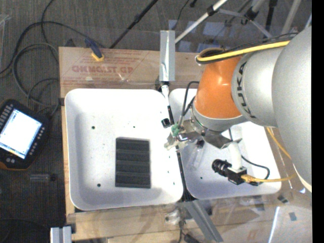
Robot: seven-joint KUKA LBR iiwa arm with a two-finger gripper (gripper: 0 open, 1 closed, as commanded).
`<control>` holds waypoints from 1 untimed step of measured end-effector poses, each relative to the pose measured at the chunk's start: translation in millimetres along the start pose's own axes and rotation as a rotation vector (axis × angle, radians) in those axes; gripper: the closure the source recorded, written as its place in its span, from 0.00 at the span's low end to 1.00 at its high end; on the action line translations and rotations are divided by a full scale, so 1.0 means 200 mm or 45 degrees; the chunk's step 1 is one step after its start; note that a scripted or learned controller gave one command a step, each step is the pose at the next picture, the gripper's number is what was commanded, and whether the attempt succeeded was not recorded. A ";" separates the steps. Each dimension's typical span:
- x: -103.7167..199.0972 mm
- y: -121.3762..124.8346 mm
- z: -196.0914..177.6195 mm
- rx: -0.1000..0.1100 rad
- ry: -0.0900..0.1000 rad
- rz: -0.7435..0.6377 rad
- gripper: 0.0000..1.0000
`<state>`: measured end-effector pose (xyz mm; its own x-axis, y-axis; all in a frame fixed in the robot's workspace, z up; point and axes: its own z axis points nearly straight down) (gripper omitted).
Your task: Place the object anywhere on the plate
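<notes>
The arm (238, 95) hangs over the right bin (263, 184); its gripper is hidden, so its state is unclear. A black ridged slab (133, 162), perhaps the plate, lies bare in the left bin (81, 110). Placing looks undone.

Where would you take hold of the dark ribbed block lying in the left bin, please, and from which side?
Probably from straight above. The dark ribbed block lies flat on the left bin floor, well away from the walls. I would close across its narrower width, on the two long side edges near the middle, since the ridges run across it and the top offers no handle.
</notes>
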<state>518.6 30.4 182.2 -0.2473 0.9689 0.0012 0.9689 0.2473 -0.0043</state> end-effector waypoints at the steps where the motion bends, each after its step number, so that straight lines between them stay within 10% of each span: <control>1: 0.25 -0.12 -0.23 -0.002 -0.002 -0.450 1.00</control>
<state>483.4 73.4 228.7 -0.5672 0.8236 0.0011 0.8236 0.5672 -0.0024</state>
